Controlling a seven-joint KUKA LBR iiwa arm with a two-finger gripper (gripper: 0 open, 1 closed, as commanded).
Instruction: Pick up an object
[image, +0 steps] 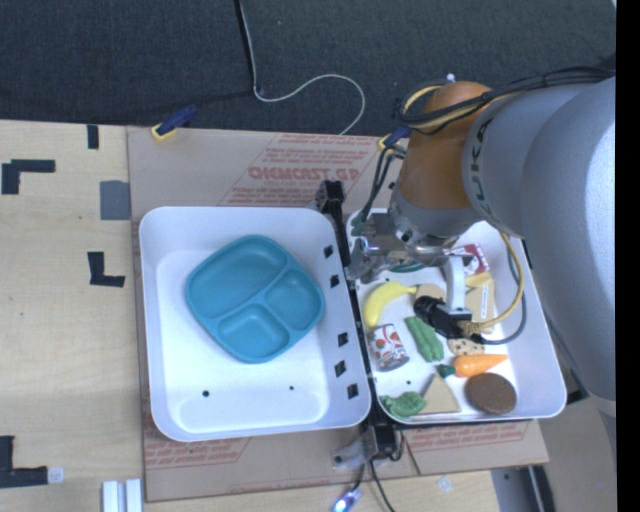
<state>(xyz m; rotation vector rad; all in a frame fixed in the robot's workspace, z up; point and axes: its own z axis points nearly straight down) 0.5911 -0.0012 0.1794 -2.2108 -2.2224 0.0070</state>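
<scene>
Target looks like the yellow banana (388, 297), curved, smooth plastic, lying at the right bin's (535, 400) upper left among toy food, a carrot (478, 365) close by. I read this as the approach step: gripper (378, 252) hangs just above it, jaws' state I can't tell. Next: descend, close squarely.

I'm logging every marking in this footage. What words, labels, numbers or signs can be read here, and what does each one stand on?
Red print on the cardboard sheet under the bins: a large word and smaller lines, too blurred to read.
Letters on the grey arm beside the orange band: cut off, unreadable.
Small packet in the right bin: printing too small to read.
</scene>
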